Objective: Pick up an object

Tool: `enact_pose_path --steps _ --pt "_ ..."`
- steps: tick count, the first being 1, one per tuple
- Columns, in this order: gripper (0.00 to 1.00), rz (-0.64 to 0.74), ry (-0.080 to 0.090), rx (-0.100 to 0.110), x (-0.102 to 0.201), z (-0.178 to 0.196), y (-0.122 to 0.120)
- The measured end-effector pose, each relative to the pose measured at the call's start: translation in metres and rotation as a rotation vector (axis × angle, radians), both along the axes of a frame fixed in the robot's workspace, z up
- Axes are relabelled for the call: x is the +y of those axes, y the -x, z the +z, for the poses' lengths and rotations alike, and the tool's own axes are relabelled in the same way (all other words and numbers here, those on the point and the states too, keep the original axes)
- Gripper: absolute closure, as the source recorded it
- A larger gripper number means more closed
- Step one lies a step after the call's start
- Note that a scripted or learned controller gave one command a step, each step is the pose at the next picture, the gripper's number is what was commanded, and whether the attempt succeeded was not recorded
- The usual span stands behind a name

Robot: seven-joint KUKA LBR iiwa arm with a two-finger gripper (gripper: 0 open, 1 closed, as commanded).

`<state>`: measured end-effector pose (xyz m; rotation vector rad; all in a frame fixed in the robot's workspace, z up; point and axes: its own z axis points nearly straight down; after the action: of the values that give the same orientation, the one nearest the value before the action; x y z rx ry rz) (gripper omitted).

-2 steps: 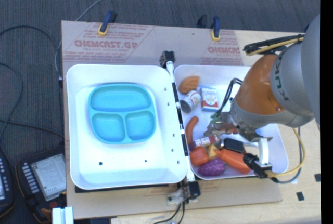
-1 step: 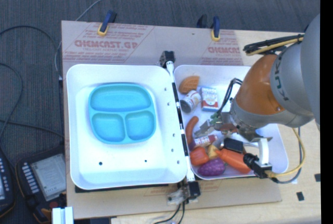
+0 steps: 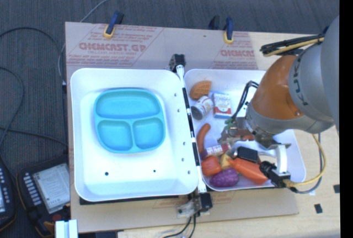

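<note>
Objects: toy food crowds the right bin (image 3: 298,146) — a croissant (image 3: 200,88), small can (image 3: 202,105), red-and-white carton (image 3: 222,103), sausage (image 3: 203,136), tomato (image 3: 210,165), carrot (image 3: 248,170) and purple grapes (image 3: 224,178).
Gripper: gripper (image 3: 238,140) hangs low over the bin's middle, just beside the sausage; whether it is open or closed, I cannot tell.
Surface: plywood bench (image 3: 138,46) on grey carpet, clamps (image 3: 113,22) along the far edge.
Left bin: left bin (image 3: 83,176) holds a blue divided plate (image 3: 130,120).
Open room: bare white floor along the right bin's far and right rims; the toys crowd its left side and near edge.
</note>
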<state>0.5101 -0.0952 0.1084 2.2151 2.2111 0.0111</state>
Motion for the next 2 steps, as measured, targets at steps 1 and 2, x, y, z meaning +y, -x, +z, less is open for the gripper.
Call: enact_pose_path --steps 1,2 --pt "0.0 0.0 0.0 0.001 0.0 0.0 0.0" --pt "0.0 0.002 0.0 -0.002 0.0 -0.02 0.021"
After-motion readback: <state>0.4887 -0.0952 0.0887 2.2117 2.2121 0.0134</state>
